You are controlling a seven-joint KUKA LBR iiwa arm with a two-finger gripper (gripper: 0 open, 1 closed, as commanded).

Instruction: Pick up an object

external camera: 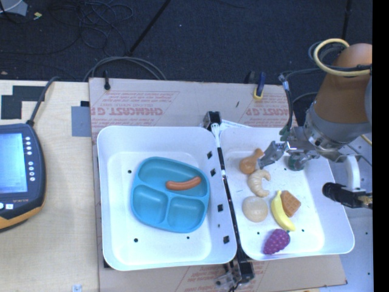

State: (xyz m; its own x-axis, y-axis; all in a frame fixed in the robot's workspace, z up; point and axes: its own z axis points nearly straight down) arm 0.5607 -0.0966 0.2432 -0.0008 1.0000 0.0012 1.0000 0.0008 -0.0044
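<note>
The counter (67, 108) is seen from above, with a cardboard sheet (158, 105) laid over it and two shallow white bins set side by side on that sheet. The left bin (115, 224) is occupied by a blue divided plate (170, 194), in whose upper compartment a toy sausage (183, 184) is laid. The right bin (328, 236) is where the loose play food is gathered: a round bread roll (249, 165) near the top, a pale croissant (259, 182) just below it, a cream bun (255, 208) below that, a yellow banana (281, 211) beside an orange slice (291, 204) that touches it, and a purple grape bunch (276, 241) nearest the front edge. The grey arm (340, 96) is reached in from the right, and the gripper (271, 153) is lowered over the upper part of the right bin, just beside the bread roll and above the croissant. Whether its fingers are spread or pressed together cannot be told from this angle, and nothing is seen pinched between them. Every piece of food is seen resting on a bin floor or on the plate, so the pick is judged as not yet made. The approach appears largely done, with the bread roll or the croissant the likeliest target. What is left, by this reading, is the closing on one item and the lift clear of the bin. A handheld control pendant (18, 169) is lying at the left edge of the counter.
</note>
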